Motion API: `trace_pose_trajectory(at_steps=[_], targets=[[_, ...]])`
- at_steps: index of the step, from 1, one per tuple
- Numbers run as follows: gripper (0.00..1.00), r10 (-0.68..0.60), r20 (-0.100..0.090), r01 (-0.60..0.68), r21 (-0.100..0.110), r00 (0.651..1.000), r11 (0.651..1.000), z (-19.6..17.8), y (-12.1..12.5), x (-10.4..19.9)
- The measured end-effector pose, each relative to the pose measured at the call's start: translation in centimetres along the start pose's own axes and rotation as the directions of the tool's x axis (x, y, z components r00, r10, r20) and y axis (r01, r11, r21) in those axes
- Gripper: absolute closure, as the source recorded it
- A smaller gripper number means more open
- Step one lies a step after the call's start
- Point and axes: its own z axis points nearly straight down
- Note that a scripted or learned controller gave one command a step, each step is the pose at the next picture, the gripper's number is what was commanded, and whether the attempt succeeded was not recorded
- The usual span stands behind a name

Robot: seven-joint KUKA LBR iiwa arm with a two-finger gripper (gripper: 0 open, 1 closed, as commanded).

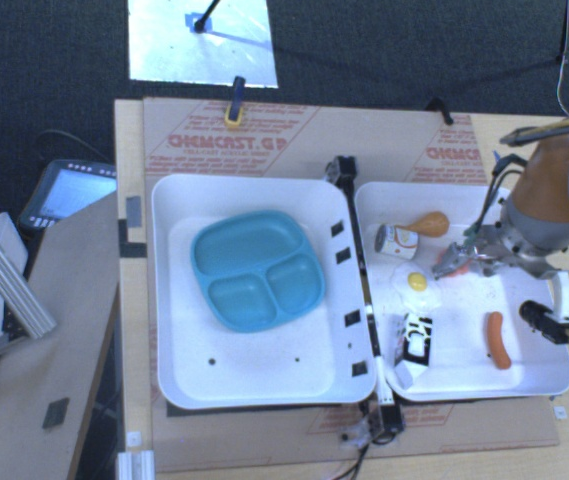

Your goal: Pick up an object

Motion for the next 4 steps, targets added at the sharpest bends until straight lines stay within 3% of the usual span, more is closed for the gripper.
trace_pose_trajectory(at_steps=[1, 3, 4], targets=[[1.0, 0.0, 0.002, 0.0, -0.006, 1.0, 1.0, -1.4, 0.2, -0.1], [1.0, -0.003, 0.002, 0.003, -0.008, 1.0, 1.0, -13.8, -0.7, 0.4], [1.0, -0.002, 0.002, 0.002, -0.004, 1.0, 1.0, -12.3, -0.7, 0.4]])
